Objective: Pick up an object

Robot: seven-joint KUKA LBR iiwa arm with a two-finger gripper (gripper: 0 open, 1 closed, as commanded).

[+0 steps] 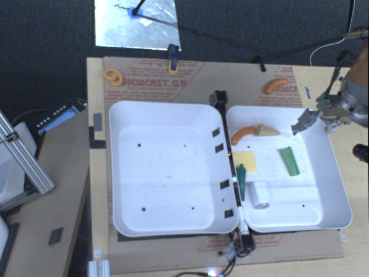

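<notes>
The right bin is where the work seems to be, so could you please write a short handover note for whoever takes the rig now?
Gripper: above the right bin's upper right rim, holding nothing visible.
In that bin: orange carrot-like piece, beige cone, yellow square, dark green marker, white cylinder, green block.
Done: nothing picked yet.
Left: descend, grasp one object, lift.

Single fixed camera above counter (190, 74), angled down; both white bins (167, 166) in frame; arm (354, 91) enters right
</notes>
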